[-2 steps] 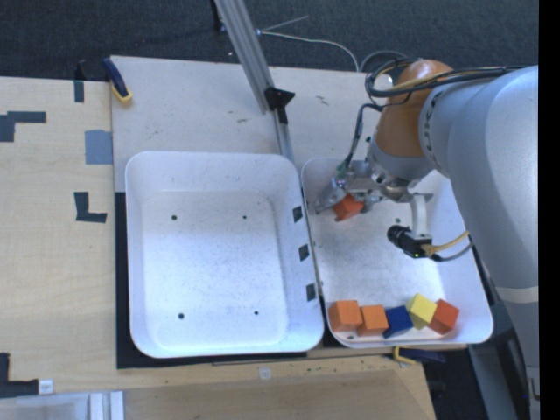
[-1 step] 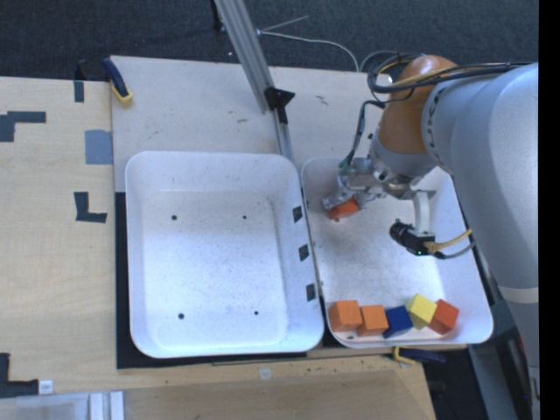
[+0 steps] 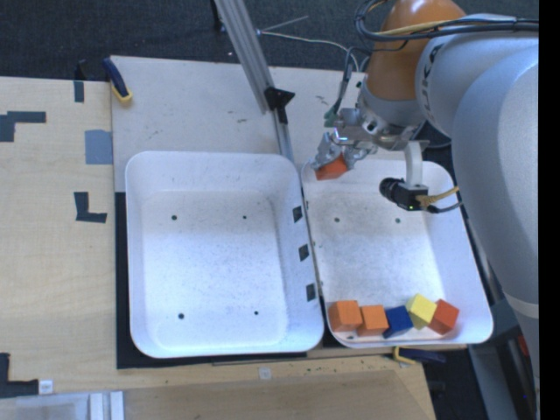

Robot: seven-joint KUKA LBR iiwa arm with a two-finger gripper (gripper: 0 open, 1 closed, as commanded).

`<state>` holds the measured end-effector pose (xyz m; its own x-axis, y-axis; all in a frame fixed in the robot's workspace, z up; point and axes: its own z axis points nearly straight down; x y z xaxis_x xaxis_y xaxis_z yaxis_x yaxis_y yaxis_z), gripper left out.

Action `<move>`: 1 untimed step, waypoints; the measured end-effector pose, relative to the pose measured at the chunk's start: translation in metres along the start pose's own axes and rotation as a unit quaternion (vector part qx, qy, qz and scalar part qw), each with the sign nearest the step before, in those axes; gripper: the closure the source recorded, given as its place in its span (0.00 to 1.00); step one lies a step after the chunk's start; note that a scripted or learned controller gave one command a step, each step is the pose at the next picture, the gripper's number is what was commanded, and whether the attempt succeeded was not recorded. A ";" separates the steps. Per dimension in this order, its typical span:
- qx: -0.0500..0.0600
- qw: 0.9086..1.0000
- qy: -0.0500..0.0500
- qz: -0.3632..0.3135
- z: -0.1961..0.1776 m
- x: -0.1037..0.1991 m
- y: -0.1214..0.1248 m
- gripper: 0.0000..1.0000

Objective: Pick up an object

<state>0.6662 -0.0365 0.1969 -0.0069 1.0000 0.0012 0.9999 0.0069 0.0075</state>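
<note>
1. The two-finger gripper of the grey arm with the orange band hangs over the far left corner of the right shallow white plastic bin, close to the rim where the two bins meet.

2. A small orange-red block sits between the fingertips, and the fingers appear clamped on it. The block looks clear of the bin floor, though the slanted view makes its height hard to judge.

3. The step in hand is, by my reading, the lift: the grasp seems made and the block is being carried above the bin.

4. Well below the fingers in the view, along the near wall of the same bin, the other blocks lie in a row: an orange cube, a second orange cube, a blue block, a yellow cube and a red cube. Each touches or nearly touches its neighbour.

5. To the left of the fingers lies the left shallow white plastic bin.

6. The next move calls for a steady, straight rise with the grip kept firm, since the block is held only at the fingertips and could slip or twist.

7. It also calls for staying clear of the bin rim just beside the fingers.
</note>
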 end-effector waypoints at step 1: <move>0.005 1.000 0.001 0.000 -0.014 0.066 -0.044 1.00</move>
